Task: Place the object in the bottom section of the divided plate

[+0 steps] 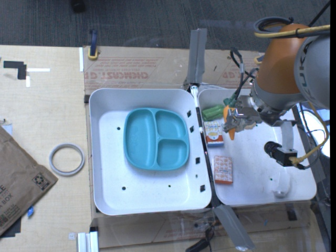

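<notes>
Hovering over the right bin [294, 190], the end effector [231, 126] grips an orange carrot-like object [230, 124]; the blue divided plate [156, 139] lies in the left bin [105, 156].

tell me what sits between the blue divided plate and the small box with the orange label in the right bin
In the camera view, the two bins' adjoining white walls lie between the divided plate and the orange-labelled box; otherwise there is just bare bin floor.

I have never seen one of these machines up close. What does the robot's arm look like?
The arm is bulky and rounded, grey with a wide orange band above the wrist. Black and yellow cables loop around it. At its end sits a small metal gripper.
</notes>
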Tool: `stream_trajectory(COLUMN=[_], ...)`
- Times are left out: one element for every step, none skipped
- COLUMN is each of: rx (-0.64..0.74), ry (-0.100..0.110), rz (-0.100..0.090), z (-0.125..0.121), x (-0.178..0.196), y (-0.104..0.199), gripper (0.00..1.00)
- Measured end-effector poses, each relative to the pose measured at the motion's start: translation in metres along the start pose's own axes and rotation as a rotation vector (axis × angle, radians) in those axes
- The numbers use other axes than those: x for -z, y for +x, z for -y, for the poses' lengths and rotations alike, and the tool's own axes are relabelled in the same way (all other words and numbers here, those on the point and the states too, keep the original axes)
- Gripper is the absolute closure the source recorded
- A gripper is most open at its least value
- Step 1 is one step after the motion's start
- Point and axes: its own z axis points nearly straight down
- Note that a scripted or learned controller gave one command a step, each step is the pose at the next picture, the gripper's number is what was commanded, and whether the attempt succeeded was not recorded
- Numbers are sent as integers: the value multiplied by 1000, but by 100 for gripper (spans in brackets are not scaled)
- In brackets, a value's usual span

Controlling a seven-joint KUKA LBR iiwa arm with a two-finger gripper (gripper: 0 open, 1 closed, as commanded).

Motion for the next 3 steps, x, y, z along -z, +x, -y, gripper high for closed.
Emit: stream_trajectory(rx=[49, 262, 606], ry=[-2, -2, -3], rz=[-1, -1, 0], z=[-1, -61, -8], x=[38, -15, 89], y=[8, 92, 155], gripper=[100, 100, 100])
